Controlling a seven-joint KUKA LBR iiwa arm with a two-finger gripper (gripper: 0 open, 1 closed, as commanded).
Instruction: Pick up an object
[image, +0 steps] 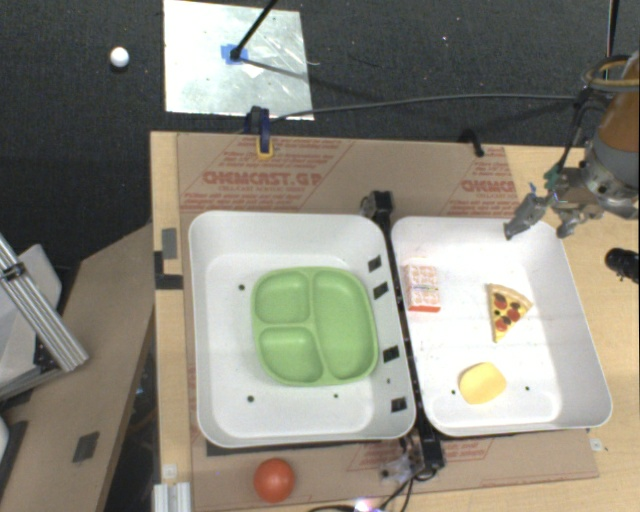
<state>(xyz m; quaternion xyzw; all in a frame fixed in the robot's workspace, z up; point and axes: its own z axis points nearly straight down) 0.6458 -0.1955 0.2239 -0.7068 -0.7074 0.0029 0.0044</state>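
A wooden bench carries a printed cardboard sheet, two white bins side by side, and a red ball at its front edge.

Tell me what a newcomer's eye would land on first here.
The green tray with three compartments stands out most, lying in the middle of the left bin. Next come the small things in the right bin: a pizza slice, a yellow piece nearer the front, and a red-and-white box by the divider. The gripper hangs over that bin's far right corner, fingers spread, holding nothing.
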